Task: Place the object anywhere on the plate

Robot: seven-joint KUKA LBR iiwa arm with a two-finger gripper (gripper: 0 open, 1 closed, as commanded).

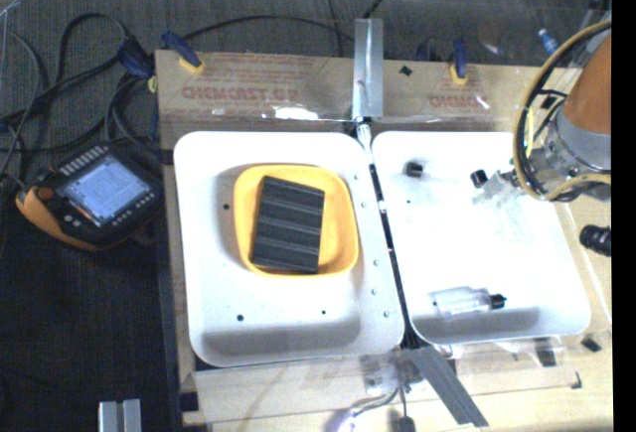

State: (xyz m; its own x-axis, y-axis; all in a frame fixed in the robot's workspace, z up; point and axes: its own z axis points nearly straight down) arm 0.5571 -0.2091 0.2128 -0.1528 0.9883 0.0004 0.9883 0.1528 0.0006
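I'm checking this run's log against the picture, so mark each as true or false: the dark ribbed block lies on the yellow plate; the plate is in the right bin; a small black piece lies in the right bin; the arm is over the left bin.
1. The dark ribbed block lies on the yellow plate. True.
2. The plate is in the right bin. False: it sits in the left bin.
3. A small black piece lies in the right bin. True.
4. The arm is over the left bin. False: it is at the right bin's far right corner.

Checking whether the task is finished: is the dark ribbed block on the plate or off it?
On: the block lies flat inside the yellow plate.
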